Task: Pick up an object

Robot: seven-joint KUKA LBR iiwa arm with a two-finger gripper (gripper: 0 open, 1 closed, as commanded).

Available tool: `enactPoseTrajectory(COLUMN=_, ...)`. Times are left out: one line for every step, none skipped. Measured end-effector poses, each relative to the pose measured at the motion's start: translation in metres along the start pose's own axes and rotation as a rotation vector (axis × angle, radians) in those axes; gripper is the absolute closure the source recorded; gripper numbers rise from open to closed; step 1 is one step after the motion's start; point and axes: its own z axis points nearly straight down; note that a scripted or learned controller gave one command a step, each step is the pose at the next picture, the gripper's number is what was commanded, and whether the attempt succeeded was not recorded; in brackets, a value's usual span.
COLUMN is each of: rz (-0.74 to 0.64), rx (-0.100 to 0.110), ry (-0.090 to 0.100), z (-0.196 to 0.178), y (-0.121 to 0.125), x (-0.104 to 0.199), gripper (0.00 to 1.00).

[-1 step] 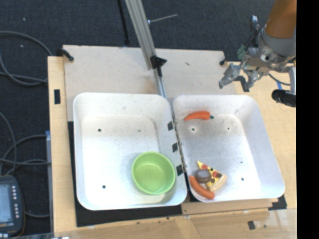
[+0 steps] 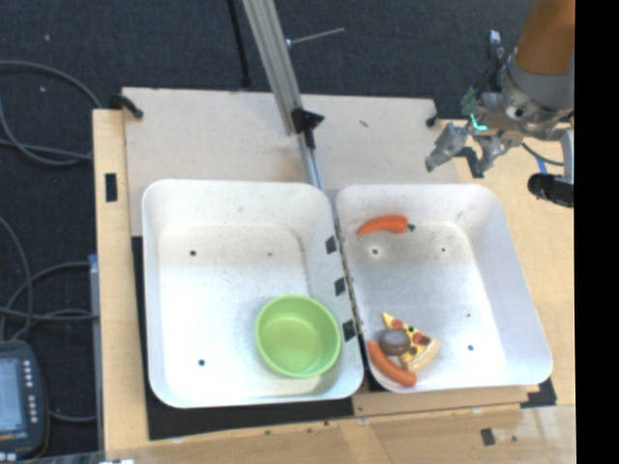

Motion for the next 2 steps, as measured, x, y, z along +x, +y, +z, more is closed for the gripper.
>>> enactPoseTrajectory(rz=0.002, rx=0.003, ry=0.000, z=0.042, y=0.000, x=0.000, gripper=0.00)
enactPoseTrajectory(rz=0.004, rx=0.006, ry=0.001, z=0.103, y=-0.007, x=-0.002, gripper=0.00)
